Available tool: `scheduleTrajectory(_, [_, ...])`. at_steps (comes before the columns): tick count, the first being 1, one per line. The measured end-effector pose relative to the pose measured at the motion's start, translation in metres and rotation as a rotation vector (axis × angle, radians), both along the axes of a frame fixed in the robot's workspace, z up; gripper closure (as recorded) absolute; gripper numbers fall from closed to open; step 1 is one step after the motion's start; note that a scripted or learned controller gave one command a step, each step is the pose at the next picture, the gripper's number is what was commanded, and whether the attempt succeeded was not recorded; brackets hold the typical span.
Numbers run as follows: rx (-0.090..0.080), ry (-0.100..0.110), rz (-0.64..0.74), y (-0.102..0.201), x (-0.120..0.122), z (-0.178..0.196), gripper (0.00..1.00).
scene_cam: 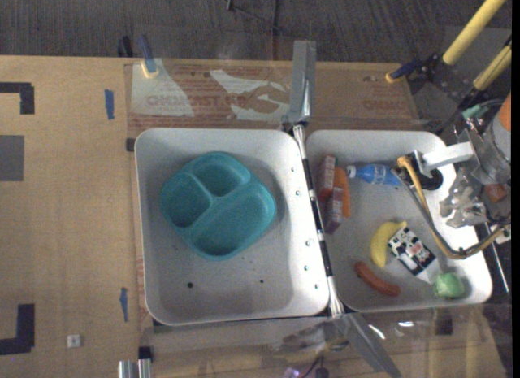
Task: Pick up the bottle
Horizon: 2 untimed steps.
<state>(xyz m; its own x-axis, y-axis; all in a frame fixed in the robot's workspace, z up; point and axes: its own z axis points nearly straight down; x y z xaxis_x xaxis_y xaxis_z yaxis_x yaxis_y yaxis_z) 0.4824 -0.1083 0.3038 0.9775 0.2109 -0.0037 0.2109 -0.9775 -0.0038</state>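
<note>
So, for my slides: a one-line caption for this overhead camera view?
Gripper above right bin; blue bottle lies untouched near its back.

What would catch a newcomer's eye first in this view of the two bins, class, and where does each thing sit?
The big teal divided plate stands out, lying alone in the left bin. The right bin is crowded: a blue bottle on its side near the far edge, a yellow banana, a red sausage and a green fruit nearer the front. The gripper hangs over that bin's right side.
</note>
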Motion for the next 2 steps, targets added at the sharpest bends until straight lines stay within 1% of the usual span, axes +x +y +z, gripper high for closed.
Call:
scheduleTrajectory(1, [-0.001, -0.001, -0.013, 0.033, -0.003, -0.041, 1.00])
scheduleTrajectory(2, [-0.001, 0.000, -0.015, 0.029, -0.004, -0.088, 1.00])
